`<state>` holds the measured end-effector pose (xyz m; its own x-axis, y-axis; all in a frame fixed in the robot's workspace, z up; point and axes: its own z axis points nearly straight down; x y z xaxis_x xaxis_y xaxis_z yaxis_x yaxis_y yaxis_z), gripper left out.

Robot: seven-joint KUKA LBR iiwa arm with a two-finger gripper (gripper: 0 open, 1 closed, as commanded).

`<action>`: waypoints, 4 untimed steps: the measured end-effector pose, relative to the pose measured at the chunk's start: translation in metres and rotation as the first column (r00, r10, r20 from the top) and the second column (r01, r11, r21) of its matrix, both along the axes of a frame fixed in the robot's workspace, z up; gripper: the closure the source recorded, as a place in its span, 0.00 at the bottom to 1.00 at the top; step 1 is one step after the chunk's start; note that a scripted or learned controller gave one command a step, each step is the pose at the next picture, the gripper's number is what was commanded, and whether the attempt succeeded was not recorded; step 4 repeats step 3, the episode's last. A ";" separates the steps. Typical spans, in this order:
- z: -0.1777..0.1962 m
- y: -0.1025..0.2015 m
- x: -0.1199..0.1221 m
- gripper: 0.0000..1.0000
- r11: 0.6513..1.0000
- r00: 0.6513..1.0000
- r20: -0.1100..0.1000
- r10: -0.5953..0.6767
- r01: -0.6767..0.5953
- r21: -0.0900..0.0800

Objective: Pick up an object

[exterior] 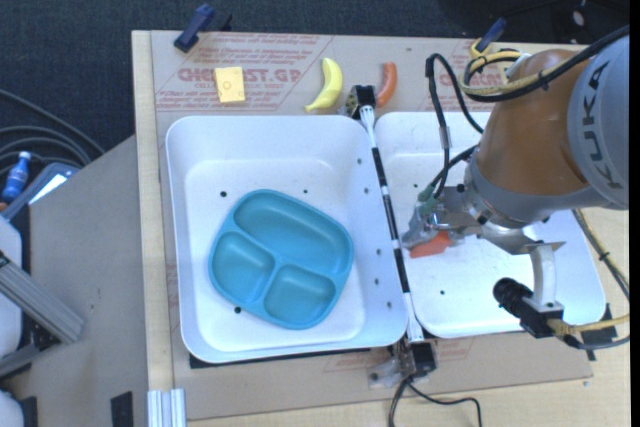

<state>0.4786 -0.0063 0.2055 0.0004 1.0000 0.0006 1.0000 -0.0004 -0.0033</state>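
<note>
Bench (260,80) bears two bins; hand (430,233) over orange object (428,249), grip unclear.

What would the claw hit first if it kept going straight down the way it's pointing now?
Most likely the small orange-red object lying on the floor of the right bin. The claw hangs right over it, near the divider between the bins. Depth is hard to judge from this slanted view.
</note>
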 end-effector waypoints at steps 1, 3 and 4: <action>0.059 -0.017 0.032 1.00 1.000 1.000 0.003 0.000 0.000 -0.001; -0.005 0.032 0.061 1.00 1.000 1.000 0.000 0.001 -0.001 0.001; -0.005 0.032 0.061 1.00 1.000 1.000 0.000 0.001 -0.001 0.001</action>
